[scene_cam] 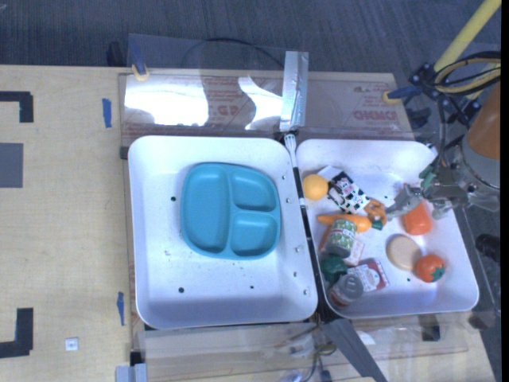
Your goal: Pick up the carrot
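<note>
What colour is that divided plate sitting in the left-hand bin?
The divided plate is light blue, almost turquoise, seen clearly in the camera view.

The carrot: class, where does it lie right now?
The carrot lies in the right bin, left of centre, just below the cow toy and above the green-labelled can.

Single fixed camera, mounted above the worktop (pixel 56 213), looking down at a slant. Medium distance: both white bins fit in frame, left bin (pixel 151 237) and right bin (pixel 457 281) side by side at center. Far edge shows dark floor. Arm (pixel 485 134) enters from the right side.
</note>
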Available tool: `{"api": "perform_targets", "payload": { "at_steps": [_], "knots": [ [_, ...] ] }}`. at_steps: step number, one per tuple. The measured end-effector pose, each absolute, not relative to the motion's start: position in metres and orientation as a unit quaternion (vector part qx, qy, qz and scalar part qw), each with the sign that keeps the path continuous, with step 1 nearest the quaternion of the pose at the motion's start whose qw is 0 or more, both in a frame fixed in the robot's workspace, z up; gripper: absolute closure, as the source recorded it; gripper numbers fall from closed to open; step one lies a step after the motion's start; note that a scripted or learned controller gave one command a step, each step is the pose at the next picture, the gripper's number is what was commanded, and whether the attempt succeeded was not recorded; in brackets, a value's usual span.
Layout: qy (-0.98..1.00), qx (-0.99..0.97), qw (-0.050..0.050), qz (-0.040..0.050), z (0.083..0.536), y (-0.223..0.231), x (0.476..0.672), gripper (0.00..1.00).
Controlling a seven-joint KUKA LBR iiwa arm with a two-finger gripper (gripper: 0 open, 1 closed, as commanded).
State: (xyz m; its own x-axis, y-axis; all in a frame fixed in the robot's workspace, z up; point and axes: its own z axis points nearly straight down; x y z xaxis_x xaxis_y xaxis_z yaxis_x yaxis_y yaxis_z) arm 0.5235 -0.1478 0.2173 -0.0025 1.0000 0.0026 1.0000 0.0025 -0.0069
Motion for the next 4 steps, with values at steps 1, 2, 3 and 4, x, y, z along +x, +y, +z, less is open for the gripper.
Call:
{"api": "perform_targets", "payload": {
  "at_steps": [1,2,3,4],
  "knots": [
    [-0.730,-0.684,-0.001,-0.0017,0.095,-0.096,0.572,0.00],
    [-0.752,-0.659,-0.007,-0.0039,0.089,-0.105,0.496,0.00],
    [-0.767,-0.641,-0.001,0.0002,0.151,-0.154,0.481,0.00],
    [-0.798,-0.603,-0.003,-0.0049,0.093,-0.170,0.486,0.00]
  ]
}}
